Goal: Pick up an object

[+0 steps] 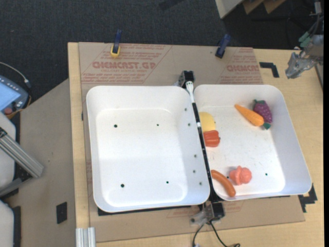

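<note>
The right bin (288,153) holds several toy foods. An orange carrot (249,115) lies at the back, touching a purple bunch of grapes (262,110). Against the left wall sit a yellow piece (206,121) and a red pepper (211,138) just in front of it. Near the front edge lie an orange sausage (223,182) and a pink lumpy piece (240,175). My gripper (299,65) hangs at the far right, beyond the bin's back right corner and well away from every object.
The left bin (103,138) stands beside the right one, joined along a black divider strip (197,133). Blue clamps (117,42) (223,45) pin the cardboard sheet at the back. A cable (205,230) trails off the front edge.
</note>
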You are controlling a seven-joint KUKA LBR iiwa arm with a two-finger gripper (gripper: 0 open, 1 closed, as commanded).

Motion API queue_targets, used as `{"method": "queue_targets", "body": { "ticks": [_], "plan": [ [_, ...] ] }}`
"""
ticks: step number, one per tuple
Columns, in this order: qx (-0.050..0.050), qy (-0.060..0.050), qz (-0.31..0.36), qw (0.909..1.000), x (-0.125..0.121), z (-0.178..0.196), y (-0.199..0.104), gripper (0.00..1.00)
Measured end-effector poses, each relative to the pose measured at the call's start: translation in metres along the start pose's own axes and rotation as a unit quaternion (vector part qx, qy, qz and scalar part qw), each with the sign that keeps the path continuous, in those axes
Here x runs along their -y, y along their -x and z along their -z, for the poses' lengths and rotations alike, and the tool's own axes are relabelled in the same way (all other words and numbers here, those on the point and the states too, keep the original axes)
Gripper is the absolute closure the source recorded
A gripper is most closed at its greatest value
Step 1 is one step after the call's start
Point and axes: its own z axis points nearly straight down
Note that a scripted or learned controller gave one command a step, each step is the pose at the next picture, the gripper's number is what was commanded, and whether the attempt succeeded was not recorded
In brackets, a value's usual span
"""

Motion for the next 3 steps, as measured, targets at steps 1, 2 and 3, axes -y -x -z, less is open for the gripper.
{"method": "queue_targets", "body": {
  "ticks": [1,2,3],
  "plan": [
    [0.000,-0.001,0.000,1.0000,0.000,-0.001,0.000,0.00],
    [0.001,0.002,0.000,1.0000,-0.001,0.011,0.000,1.00],
    [0.003,0.004,0.001,1.0000,-0.002,0.022,0.000,1.00]
  ]
}}
